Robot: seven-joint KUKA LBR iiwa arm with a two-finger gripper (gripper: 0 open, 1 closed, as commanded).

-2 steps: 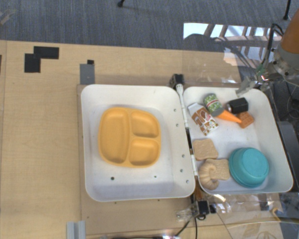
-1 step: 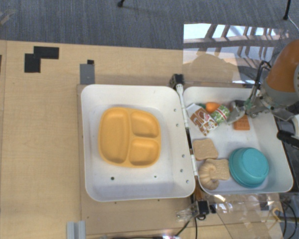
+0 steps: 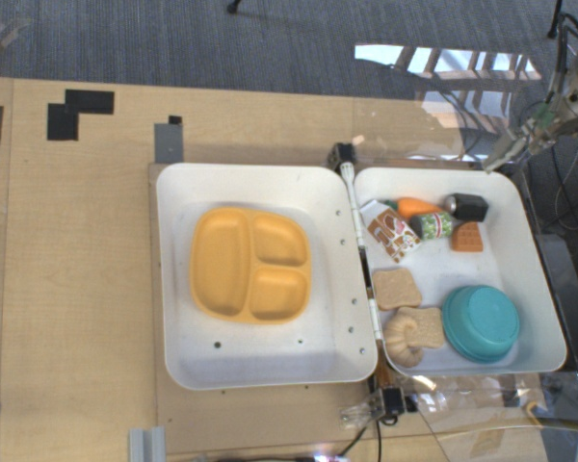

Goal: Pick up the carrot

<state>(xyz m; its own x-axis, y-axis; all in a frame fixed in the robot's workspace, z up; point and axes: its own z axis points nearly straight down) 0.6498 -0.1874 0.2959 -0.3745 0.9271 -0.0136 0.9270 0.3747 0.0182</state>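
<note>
The carrot [image 3: 419, 206] is a small orange piece lying at the back of the right bin [image 3: 544, 296]. Its right end touches a green can [image 3: 432, 225] that lies just in front of it. A black object [image 3: 465, 206] sits close to the carrot's right. A red and white snack packet [image 3: 392, 234] lies to its front left.
The right bin also holds an orange waffle piece [image 3: 468, 238], a bread slice [image 3: 396, 287], a tan roll [image 3: 414, 333] and a teal bowl [image 3: 481, 322]. A yellow divided plate [image 3: 251, 264] lies in the left bin [image 3: 173, 258]. Cables and metal parts [image 3: 549, 123] hang beyond the right bin's back corner.
</note>
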